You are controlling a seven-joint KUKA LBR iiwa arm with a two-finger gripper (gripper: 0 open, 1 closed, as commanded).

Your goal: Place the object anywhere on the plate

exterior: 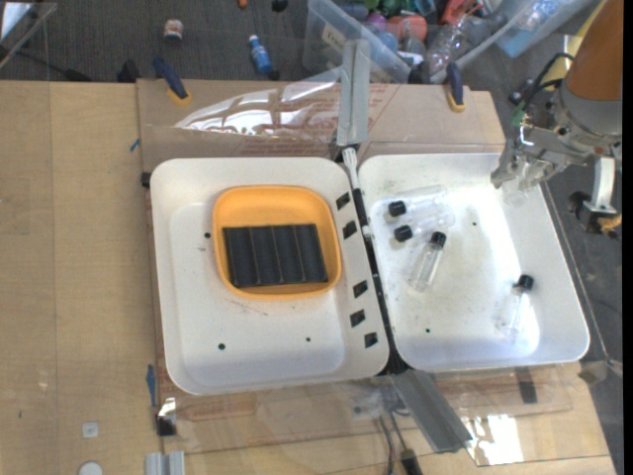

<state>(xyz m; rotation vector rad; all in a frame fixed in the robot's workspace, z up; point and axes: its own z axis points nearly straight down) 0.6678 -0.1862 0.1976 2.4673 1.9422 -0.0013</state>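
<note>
Nearest you, along the front edge of the light wooden table, you see two shallow white bins side by side. Look at the right white bin first: close to its front right corner lies a small clear plastic vial with a black cap, the cap pointing away from you. Further in, left of the bin's middle, a second clear vial with a black cap lies at a slant, and just behind it two more clear black-capped vials lie close together, their caps towards the divider between the bins.

You will find the left white bin holding the orange rounded-square plate, with a black ribbed rectangular block lying on it.

Now the gripper: it hangs over the far right corner of the right bin, at the end of the grey arm with the orange band. You cannot tell from this view whether it is apart or together, and nothing shows in it. Every vial lies well apart from it, nearer you and to its left; the plate is further off still, across the divider.

Beyond the table, a clear plastic tub of coloured toys stands on the grey floor.
</note>
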